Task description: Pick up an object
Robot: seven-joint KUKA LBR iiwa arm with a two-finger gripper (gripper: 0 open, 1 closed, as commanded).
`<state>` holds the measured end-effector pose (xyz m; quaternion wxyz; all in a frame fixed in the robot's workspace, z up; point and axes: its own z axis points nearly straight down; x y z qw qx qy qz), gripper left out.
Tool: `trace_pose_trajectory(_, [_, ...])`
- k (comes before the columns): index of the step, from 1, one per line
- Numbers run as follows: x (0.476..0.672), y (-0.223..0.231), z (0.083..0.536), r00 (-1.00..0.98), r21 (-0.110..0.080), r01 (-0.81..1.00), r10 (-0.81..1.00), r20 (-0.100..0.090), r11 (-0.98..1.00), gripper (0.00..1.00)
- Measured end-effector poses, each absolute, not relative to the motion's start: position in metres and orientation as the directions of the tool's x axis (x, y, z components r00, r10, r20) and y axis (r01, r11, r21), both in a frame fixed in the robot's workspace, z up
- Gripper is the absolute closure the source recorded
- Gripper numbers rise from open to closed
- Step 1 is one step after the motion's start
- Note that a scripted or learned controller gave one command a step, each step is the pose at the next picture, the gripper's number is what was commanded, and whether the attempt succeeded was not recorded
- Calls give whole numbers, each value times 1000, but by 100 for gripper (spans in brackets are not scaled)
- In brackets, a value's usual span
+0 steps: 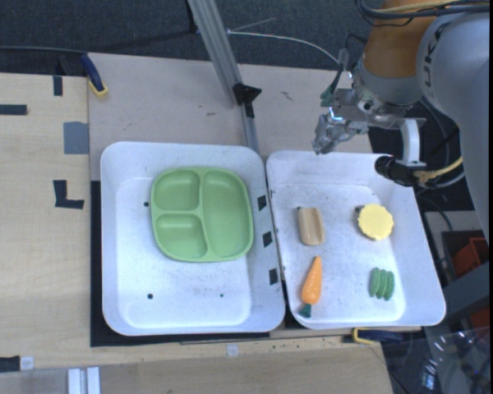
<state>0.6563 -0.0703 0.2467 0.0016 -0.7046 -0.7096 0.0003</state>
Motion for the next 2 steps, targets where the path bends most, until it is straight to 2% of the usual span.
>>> trace_pose_trajectory(2, [653,48,242,-7,-2,1000,1000,2,7,100])
